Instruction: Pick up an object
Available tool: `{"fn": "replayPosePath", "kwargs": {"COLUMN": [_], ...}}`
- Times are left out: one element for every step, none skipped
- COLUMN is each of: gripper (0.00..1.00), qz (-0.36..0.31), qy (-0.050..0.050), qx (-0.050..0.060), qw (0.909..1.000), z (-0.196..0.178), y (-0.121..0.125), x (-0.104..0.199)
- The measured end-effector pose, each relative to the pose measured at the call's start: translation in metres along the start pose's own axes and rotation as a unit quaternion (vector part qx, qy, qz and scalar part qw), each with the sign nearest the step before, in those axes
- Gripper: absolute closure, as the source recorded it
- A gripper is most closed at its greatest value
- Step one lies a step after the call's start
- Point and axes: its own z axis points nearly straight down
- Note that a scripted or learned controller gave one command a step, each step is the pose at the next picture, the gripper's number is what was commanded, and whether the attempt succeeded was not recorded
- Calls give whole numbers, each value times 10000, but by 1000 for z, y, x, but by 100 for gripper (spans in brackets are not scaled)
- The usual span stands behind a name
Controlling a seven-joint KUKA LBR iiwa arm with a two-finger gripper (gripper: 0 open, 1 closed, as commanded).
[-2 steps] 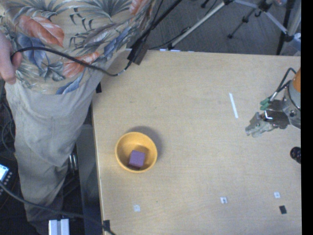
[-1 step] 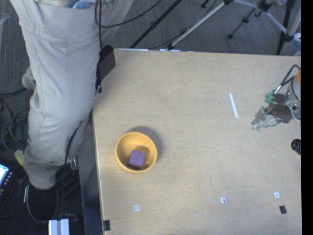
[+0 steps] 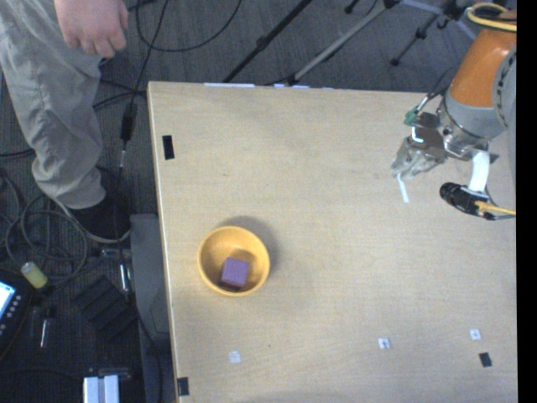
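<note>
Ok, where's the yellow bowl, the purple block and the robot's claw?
yellow bowl (image 3: 206, 254): camera view, on its left rim.
purple block (image 3: 235, 272): camera view, on its top face.
claw (image 3: 409, 168): camera view, between its fingertips.

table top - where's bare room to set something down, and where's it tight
Most of the table is bare: the wide stretch between the yellow bowl and the gripper, and the strip from the bowl toward the small markers. It is tight at the right edge around the gripper and arm, and the purple block sits in the bowl.

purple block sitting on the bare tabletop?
No, the purple block lies inside the yellow bowl, far from the claw.
</note>
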Motion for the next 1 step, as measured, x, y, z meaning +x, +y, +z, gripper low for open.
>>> {"fn": "replayPosePath", "kwargs": {"gripper": [100], "qz": [268], "qy": [-7], "qx": [-9], "qw": [9996], "z": [-95], "y": [8], "x": [-13]}}
